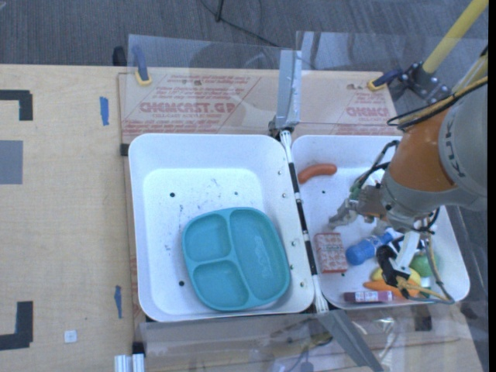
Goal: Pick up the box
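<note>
Box flat by right bin's left wall, long axis near-to-far

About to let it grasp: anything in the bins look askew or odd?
Nothing damaged or spilled. The box lies flat against the right bin's left wall, apart from the toy pile. The tray sits slightly tilted in the left bin, whose floor has dark specks.

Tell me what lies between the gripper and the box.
In the camera view, bare white bin floor separates the gripper from the box; nothing lies between.
</note>
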